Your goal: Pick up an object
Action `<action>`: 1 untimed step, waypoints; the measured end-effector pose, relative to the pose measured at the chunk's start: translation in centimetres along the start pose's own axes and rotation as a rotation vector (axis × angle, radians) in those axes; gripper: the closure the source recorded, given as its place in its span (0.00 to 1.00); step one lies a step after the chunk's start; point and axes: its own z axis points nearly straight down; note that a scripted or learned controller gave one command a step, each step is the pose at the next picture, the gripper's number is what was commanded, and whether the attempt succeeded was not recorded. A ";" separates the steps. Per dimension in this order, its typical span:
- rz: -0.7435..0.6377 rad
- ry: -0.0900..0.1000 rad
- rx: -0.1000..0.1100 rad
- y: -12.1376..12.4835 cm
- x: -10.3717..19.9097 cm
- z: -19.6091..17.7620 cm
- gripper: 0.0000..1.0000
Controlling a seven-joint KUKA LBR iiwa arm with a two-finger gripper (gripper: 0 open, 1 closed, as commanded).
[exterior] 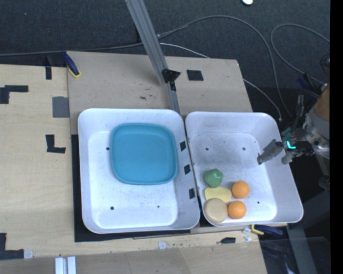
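My gripper (274, 151) hangs open over the right white bin's (268, 124) edge; the tightly clustered small orange balls (240, 189) could slip away.

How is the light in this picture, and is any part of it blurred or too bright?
Camera view: even, soft light over both bins, with only faint shadows under the fruit; the blue plate shows no strong glare; one small blown-out bright spot sits at the top edge; the claw at the right looks slightly soft, and the floor is dark.
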 end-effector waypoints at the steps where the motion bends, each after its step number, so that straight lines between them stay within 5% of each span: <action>1: 0.000 0.000 0.000 0.0 0.0 0.0 0.00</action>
